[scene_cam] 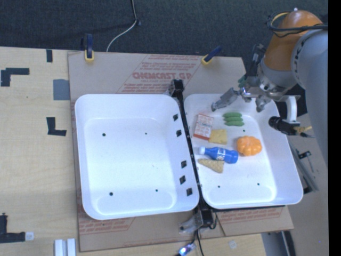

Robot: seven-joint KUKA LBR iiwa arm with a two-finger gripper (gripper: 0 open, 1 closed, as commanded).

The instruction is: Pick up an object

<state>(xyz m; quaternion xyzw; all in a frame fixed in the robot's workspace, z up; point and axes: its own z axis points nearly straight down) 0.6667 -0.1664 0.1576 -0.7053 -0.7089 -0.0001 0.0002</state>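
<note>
The gripper (240, 101) hangs over the upper part of the right bin (277, 191), with its two fingers spread wide: one reaches out toward 9 o'clock, the other sits toward 3 o'clock near the bin's far rim. Nothing lies between them, so the pick is not yet made.

All the candidates sit in that right bin. A green pea pod (233, 119) lies just below the gripper, at about 6 o'clock from it. An orange fruit-shaped toy (249, 145) sits further down at 5 o'clock. A red-and-white packet (202, 126) and a yellow sponge-like block (218, 137) lie touching toward 7 o'clock, and below them a blue bottle (219, 154) rests on its side, just above a tan wedge (212, 165). The left bin (85, 159) holds nothing to choose from.

The pea pod looks the nearest target. To take it well, the arm would want to centre the spread fingers over the pod's middle, turn so they close across its narrow width rather than along its length, and descend until the tips almost meet the bin floor, since the pod is low and flat. The orange toy, being bulkier and standing clear of its neighbours, may be the more forgiving choice.
</note>
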